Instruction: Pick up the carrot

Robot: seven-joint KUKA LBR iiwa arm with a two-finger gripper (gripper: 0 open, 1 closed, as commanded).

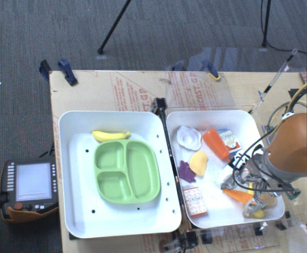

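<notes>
Two white bins [69, 141], one green tray [127, 171], one banana [110, 135], one carrot [238, 195].

So the bench [132, 91] is topped with a brownish board with red print, taking up the middle and lower frame. Two shallow white bins sit right on it, touching: left bin [71, 194] at lower centre-left, right bin [237, 117] at lower right. Blue clamps [66, 71] grip its upper-left edge.

The arm [287, 152] is showing a rounded orange band above grey metal, with black cables looping around its wrist hardware.
</notes>
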